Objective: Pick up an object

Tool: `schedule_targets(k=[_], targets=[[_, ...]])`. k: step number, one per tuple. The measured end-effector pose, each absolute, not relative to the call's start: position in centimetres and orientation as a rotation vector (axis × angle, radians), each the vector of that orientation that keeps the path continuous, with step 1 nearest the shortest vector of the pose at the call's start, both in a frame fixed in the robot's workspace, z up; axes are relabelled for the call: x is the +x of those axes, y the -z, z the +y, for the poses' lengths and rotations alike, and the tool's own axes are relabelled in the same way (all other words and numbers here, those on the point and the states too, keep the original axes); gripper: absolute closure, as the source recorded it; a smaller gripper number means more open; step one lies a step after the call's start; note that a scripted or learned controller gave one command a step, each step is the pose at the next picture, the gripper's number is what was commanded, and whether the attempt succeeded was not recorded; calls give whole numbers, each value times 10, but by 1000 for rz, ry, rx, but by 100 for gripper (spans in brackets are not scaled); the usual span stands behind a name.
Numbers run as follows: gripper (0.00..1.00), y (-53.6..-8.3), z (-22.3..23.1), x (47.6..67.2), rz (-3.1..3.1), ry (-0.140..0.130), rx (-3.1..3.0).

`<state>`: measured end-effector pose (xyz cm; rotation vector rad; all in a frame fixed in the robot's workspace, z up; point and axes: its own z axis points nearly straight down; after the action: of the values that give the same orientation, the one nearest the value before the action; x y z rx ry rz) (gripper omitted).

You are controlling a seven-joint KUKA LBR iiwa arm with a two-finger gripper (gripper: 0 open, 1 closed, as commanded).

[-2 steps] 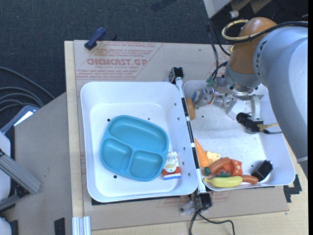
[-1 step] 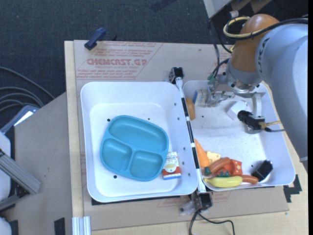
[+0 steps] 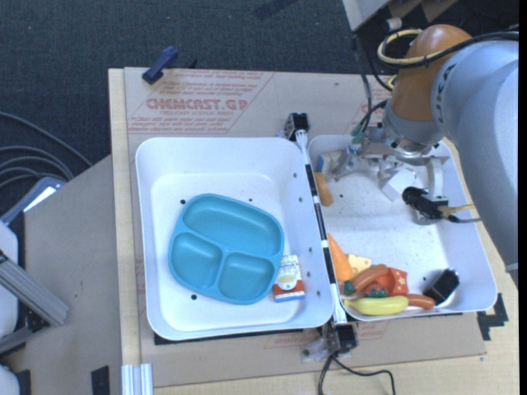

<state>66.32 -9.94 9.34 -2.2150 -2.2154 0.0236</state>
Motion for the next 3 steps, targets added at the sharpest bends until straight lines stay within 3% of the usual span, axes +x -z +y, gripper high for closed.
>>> schedule_targets(k=[1, 2, 3], targets=[[0, -84, -102, 591, -2219, -2, -2220], [100, -94, -102, 592, -2219, -1, -2222], [0, -94, -102, 592, -2218, -1, -2222]])
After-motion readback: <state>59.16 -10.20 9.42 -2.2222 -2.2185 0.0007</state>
